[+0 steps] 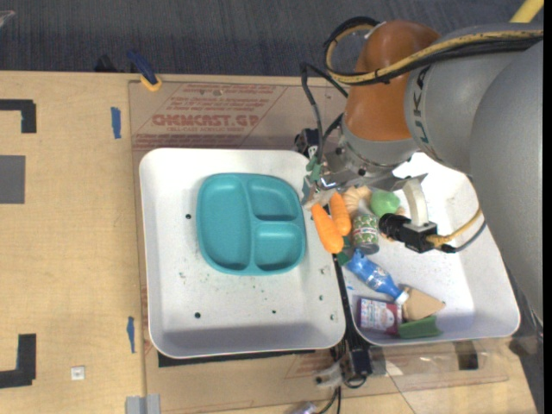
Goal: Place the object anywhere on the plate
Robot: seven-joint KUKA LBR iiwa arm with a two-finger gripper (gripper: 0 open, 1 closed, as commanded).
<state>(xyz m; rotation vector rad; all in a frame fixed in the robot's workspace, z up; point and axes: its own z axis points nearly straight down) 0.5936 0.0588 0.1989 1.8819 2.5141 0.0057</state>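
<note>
The teal three-compartment plastic plate [252, 223] sits mid left white bin [164, 317]. The gripper [332, 179] hangs over the right white bin's [483, 317] left edge, above the orange toy carrots [330, 222]. Can't tell its state from here.

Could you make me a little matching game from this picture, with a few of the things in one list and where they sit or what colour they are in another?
Things:
1. plate
2. carrot
3. blue packet
4. arm's wrist band

Descriptions:
A. orange, lying at the near edge of the right bin
B. teal, divided into compartments, in the left bin
C. orange, rounded, above the bins
D. crumpled, in the right bin below the carrot

Pairs: 1-B, 2-A, 3-D, 4-C
</note>
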